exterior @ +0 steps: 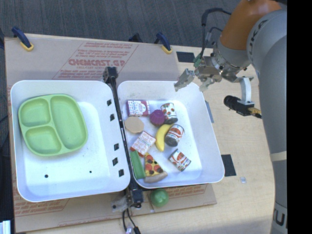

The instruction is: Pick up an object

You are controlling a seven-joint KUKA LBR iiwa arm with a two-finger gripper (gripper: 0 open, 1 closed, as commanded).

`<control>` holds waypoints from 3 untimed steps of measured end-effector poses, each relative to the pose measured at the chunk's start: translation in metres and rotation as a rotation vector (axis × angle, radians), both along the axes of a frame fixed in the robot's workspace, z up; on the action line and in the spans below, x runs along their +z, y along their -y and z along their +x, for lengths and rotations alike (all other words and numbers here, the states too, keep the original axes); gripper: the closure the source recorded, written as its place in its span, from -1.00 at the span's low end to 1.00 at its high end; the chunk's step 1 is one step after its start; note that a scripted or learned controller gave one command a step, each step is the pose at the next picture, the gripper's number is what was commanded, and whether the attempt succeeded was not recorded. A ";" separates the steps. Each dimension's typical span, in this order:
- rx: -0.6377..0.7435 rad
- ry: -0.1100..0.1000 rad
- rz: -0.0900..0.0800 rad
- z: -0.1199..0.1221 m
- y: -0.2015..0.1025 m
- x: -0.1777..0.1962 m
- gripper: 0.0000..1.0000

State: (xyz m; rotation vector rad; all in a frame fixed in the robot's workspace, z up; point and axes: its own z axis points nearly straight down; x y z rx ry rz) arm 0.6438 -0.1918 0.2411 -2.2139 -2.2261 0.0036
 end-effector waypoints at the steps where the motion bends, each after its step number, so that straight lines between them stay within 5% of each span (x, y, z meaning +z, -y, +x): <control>1: 0.000 0.000 0.000 0.000 0.000 0.000 -1.00; 3: 0.000 0.000 0.000 0.000 0.000 0.000 -1.00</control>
